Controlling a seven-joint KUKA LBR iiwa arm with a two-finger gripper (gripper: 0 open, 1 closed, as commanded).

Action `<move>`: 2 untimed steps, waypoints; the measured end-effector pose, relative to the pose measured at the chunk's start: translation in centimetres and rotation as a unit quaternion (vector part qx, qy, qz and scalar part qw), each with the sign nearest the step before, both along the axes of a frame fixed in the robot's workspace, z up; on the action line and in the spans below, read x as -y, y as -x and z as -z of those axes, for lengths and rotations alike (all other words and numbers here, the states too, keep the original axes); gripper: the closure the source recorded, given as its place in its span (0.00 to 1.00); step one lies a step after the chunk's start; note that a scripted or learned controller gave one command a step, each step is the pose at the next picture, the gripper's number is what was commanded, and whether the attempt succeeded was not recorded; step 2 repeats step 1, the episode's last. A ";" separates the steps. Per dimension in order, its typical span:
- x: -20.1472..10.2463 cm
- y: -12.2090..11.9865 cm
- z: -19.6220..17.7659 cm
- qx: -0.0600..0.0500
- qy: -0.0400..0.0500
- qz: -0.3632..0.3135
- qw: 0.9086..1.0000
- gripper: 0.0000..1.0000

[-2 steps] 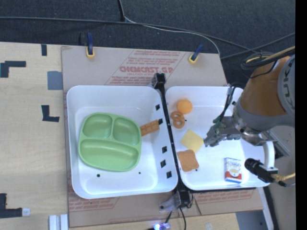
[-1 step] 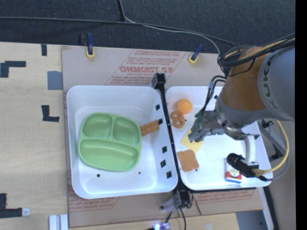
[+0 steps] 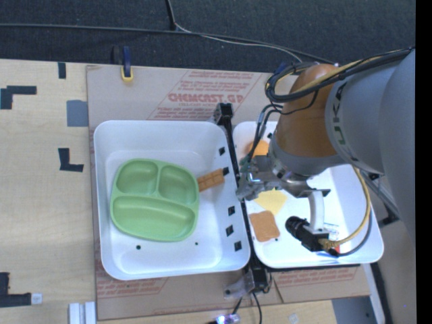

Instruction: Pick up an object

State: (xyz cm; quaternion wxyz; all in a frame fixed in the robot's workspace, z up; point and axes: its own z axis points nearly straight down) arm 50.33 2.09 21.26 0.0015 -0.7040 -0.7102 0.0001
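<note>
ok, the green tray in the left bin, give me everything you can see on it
The green tray is a light green divided plate with rounded corners, plastic by its look: two smaller compartments along the top, one long one below. It lies flat, right side up, slightly rotated, on the floor of the left bin, left of centre. A small brown piece lies at its upper right corner. Its compartments hold nothing.

Dark carpet [image 3: 81, 5] behind a pale wooden bench [image 3: 34, 181].
</note>
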 end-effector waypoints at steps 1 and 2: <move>-5.9 -0.5 -1.1 0.000 0.000 0.001 1.000 1.00; -5.9 -0.5 -1.1 0.000 0.000 0.001 1.000 1.00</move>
